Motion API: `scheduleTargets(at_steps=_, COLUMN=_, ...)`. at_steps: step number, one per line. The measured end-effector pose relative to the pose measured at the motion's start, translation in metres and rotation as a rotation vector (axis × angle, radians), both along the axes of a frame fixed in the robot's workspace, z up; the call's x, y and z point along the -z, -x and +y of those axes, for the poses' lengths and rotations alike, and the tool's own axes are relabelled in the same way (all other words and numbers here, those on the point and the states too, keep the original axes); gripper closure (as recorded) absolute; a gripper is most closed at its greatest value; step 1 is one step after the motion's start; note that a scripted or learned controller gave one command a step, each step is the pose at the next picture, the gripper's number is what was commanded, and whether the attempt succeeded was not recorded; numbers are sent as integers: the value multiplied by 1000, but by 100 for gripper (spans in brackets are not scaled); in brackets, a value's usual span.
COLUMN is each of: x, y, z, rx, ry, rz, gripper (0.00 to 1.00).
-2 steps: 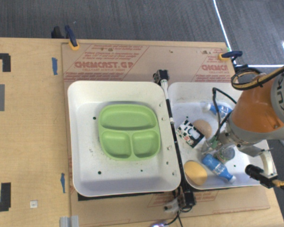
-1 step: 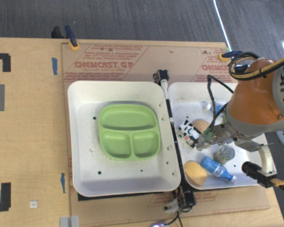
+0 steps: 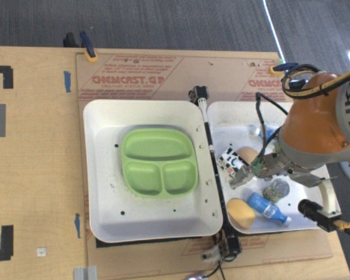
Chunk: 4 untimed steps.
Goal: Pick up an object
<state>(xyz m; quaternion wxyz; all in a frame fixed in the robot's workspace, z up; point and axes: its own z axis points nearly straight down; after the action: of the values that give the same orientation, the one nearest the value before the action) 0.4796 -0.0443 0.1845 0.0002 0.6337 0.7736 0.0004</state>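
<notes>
The likeliest target is the cow toy (image 3: 229, 160), black-and-white, lying in the right bin (image 3: 239, 127) toward its nine o'clock side, touching a tan egg (image 3: 248, 156) at its three o'clock. The gripper (image 3: 243, 178) sits just at the toy's five o'clock, low in the bin — nothing is seen between its tips, so I would not call anything held. Whether the jaws are spread or pressed together I cannot tell; the metal parts blur into one grey shape.

The step in hand looks like the descent onto an object, with the grasp not yet made. The next move calls for the tips to straddle one thing cleanly, then close and lift straight up.

Around it: a grey lid (image 3: 276, 189) at four o'clock of the gripper, a blue bottle (image 3: 267, 207) lying flat toward six, a yellow lemon (image 3: 241, 213) beside the bottle. The left bin (image 3: 99, 156) bears a green tray (image 3: 160, 161).

The arm (image 3: 315, 121) hides the bin's three o'clock part, and a bluish bit at its edge is too covered to name.
</notes>
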Motion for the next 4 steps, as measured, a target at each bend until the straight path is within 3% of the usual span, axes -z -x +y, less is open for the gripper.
scheduleTargets(at_steps=1, x=-10, y=-135, z=19, rx=124, ry=0, rz=-1, gripper=0)
scheduleTargets(at_steps=2, x=-43, y=-41, z=-42, rx=46, ry=0, rz=2, gripper=0)
scheduleTargets(at_steps=3, x=99, y=0, z=-93, rx=-320, ry=2, rz=-2, gripper=0)
scheduleTargets(at_steps=4, x=98, y=-1, z=-55, rx=-342, ry=1, rz=-3, gripper=0)
